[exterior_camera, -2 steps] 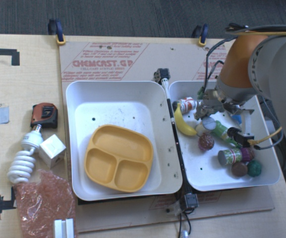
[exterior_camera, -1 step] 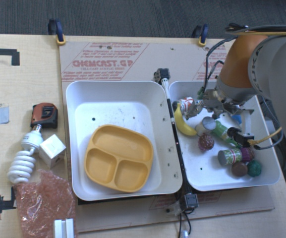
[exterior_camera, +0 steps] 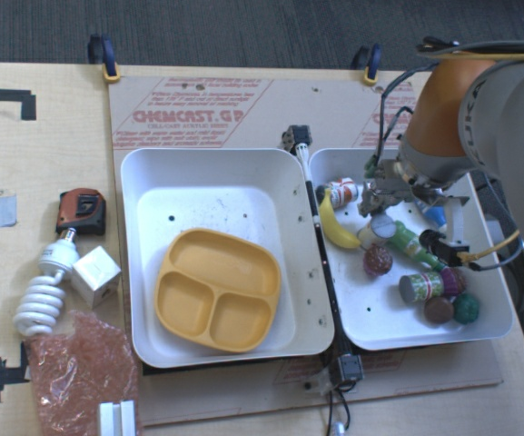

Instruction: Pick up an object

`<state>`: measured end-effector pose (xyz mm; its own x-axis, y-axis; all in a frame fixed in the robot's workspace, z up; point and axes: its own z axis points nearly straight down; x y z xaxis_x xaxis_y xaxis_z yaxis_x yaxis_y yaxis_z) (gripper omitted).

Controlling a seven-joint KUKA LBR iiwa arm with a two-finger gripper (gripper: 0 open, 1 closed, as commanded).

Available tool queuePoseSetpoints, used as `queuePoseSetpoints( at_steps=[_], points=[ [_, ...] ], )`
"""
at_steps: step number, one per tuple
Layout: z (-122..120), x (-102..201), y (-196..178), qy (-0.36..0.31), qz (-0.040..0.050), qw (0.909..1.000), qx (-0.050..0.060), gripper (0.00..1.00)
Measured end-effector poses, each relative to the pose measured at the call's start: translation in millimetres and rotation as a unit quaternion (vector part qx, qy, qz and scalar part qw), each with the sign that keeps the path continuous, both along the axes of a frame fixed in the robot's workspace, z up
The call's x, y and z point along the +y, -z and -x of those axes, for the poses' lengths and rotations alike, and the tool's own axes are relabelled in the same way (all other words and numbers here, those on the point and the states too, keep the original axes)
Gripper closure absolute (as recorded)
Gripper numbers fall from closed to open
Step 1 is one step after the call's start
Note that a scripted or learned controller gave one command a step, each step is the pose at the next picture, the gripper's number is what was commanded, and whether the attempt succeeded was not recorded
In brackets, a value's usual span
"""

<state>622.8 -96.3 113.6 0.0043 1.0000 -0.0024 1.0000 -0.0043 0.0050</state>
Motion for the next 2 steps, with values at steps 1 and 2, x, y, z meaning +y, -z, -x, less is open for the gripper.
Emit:
queuePoseSetpoints(
  at_steps=[1, 2],
  points=[
    [0, 0, 0, 0.000, 0.0000, 1.0000, 0.000, 0.00],
    [9, 3, 21, -0.002, -0.0007, 1.0000, 0.002, 0.00]
  ],
)
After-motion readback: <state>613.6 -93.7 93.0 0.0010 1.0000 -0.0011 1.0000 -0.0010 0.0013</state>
